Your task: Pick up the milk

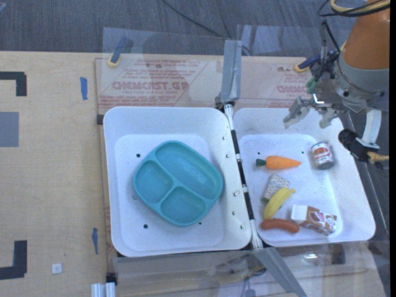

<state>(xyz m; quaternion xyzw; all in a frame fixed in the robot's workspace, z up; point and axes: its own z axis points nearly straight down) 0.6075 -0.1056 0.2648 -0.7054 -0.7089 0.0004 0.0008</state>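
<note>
The milk [315,219] is a small white and brown carton lying on its side at the front right of the right bin [356,197]. My gripper [311,114] hangs over the back edge of that bin, well behind the carton. Its two fingers [294,112] are spread open with nothing between them.
The right bin also holds an orange carrot [281,163], a small can [322,155], a yellow banana [276,202], a pale wedge [276,184] and a red sausage [280,226] just left of the milk. A teal divided plate [178,182] lies in the left bin [117,166].
</note>
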